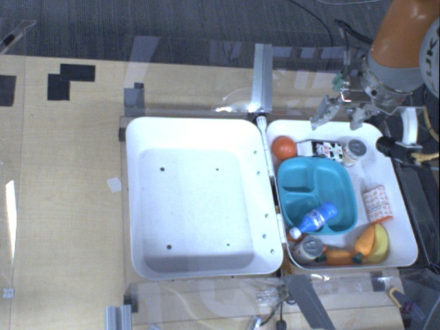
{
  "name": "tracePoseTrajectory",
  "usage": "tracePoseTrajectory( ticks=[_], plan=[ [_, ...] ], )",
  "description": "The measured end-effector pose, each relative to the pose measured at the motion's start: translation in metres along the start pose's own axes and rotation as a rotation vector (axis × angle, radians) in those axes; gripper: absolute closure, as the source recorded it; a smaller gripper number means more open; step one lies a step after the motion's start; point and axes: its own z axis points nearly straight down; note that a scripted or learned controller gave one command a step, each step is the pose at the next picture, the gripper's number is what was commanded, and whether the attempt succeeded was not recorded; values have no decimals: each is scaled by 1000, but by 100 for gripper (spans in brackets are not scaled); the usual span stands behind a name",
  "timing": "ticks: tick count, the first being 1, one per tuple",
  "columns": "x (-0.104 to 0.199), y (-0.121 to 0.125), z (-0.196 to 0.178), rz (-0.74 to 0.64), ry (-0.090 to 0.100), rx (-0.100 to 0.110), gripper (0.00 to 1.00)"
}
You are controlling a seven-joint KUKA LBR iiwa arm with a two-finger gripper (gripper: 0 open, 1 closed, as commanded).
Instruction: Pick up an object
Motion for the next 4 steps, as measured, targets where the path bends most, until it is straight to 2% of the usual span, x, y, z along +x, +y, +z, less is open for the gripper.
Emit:
tracePoseTrajectory(
  ticks=[1,2,3,4],
  plan=[
    [-43,34,143,16,-6,-31,0],
    [-41,38,127,12,-5,-46,100],
    [-37,15,22,22,-1,-5,100],
    [-37,15,22,22,-1,-4,0]
  ],
)
